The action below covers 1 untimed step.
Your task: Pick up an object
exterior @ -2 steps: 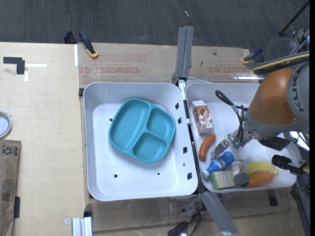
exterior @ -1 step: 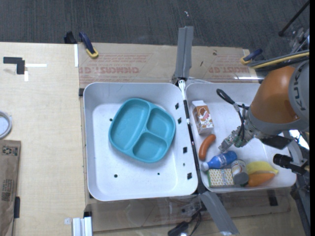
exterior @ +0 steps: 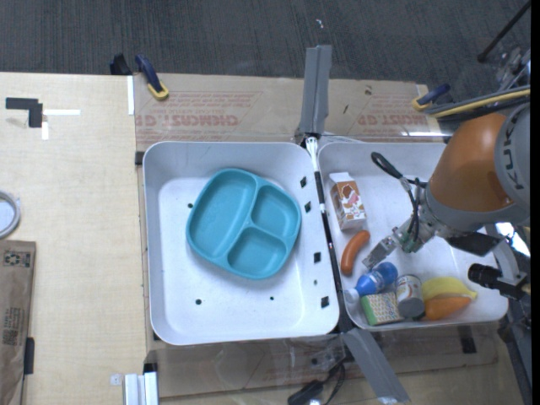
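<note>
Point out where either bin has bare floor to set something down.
Left bin: bare floor all around the blue divided plate, widest along the near wall. Right bin: bare at the far end, beyond the small carton. Its near end is crowded: sausage, can, banana, gripper.

Two bins, left (exterior: 160,251) & right (exterior: 354,154), were white w/ small dark specks on the left one's floor. The divided plate (exterior: 245,223) in the left bin was plain turquoise. In the right bin: a small carton (exterior: 347,201) was white w/ a brown-red picture on its face; a sausage (exterior: 353,251) orange-red; a bottle (exterior: 376,278) blue w/ a white end; a can (exterior: 409,294) silver-grey w/ a printed label; a packet (exterior: 381,309) green & tan; a banana (exterior: 447,288) yellow; a carrot-like piece (exterior: 447,307) orange. The arm (exterior: 472,171) was grey w/ an orange band. The worktop (exterior: 67,184) was pale wood, w/ brown cardboard (exterior: 219,108) printed in red at the far side. Clamps (exterior: 152,78) were blue & yellow. The floor (exterior: 211,15) was dark grey.
</note>
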{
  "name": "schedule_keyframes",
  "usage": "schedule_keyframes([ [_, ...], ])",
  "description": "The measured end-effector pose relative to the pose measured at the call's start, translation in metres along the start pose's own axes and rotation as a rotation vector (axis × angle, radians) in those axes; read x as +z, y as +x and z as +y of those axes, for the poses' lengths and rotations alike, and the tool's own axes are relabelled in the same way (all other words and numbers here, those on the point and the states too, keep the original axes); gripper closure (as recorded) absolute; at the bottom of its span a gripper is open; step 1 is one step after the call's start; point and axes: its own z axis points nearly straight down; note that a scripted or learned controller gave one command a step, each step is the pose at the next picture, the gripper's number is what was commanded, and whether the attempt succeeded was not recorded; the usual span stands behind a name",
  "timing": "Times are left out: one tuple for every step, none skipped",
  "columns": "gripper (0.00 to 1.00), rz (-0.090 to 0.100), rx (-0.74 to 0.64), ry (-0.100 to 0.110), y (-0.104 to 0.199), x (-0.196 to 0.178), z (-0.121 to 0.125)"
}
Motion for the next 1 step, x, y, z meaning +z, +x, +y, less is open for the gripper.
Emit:
schedule_keyframes([
  [1.0,0.001,0.003,0.002,-0.0013,-0.0071,-0.0002],
])
